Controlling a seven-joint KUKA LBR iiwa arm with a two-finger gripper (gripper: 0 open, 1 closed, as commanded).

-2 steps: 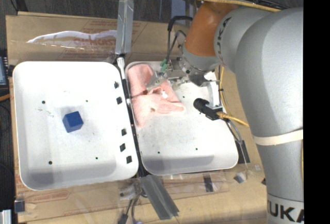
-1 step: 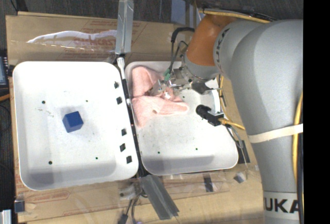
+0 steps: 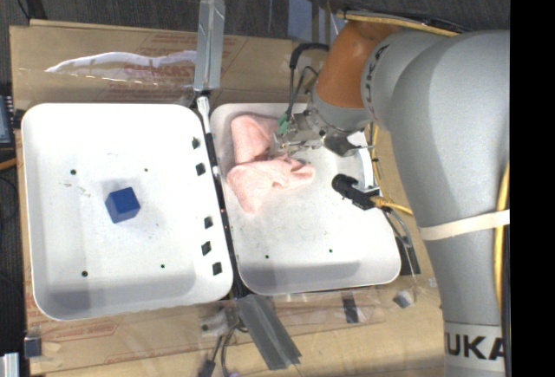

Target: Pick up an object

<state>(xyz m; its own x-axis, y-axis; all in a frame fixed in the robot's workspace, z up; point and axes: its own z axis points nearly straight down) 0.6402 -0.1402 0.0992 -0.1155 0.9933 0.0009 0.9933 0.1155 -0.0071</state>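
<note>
A crumpled pink cloth (image 3: 258,165) lies in the far left part of the right bin (image 3: 312,267). My gripper (image 3: 295,141) hangs low over the cloth's right edge and looks to be touching it, with the wrist and its orange band just above. A small blue cube (image 3: 122,204) sits alone in the left bin (image 3: 113,289), far from the gripper.
The two white bins stand side by side on a cardboard-covered bench, split by a black-clipped divider (image 3: 211,211). The grey arm fills the right side of the view. A metal bar (image 3: 209,42) rises behind the bins.
</note>
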